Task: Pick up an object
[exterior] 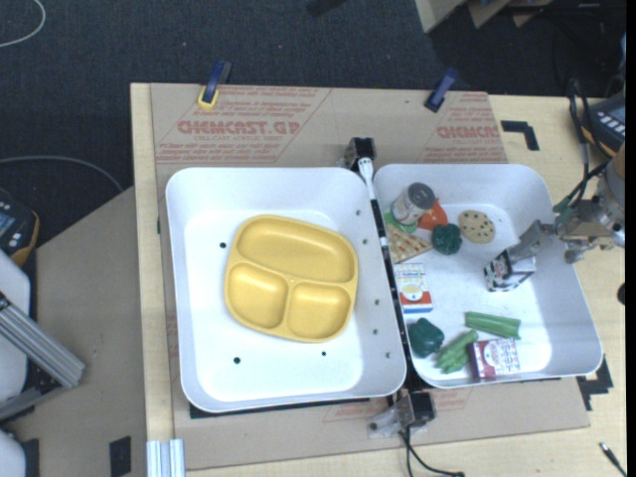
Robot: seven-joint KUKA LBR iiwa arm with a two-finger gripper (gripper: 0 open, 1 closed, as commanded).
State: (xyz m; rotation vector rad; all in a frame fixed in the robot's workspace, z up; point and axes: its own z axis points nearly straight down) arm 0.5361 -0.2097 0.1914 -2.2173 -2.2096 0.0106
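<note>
- A light wooden bench (288, 117) covered with printed cardboard sheeting is seen from above; two blue clamps (214, 79) are fixed along its far edge.
- Dark carpet (149, 28) surrounds the bench, and a thin cable loop (20, 18) lies on it at the upper left.
- Two shallow white bins are set side by side, touching at a hinged seam.
- The left bin (199, 227) is occupied by a yellow divided tray (290, 277).
- The right bin (561, 306) holds small items: a tin can (412, 204), a cookie (476, 226), a dark green round piece (446, 238), a waffle piece (404, 243), a small carton (412, 286), green vegetables (467, 338) and a red packet (494, 358).
- The gripper (507, 269) is positioned low over the right bin's right half, just right of the cookie; whether the claw is open or closed cannot be told, and nothing is seen held in it.
- Cables and dark equipment (606, 117) are visible at the right.
</note>
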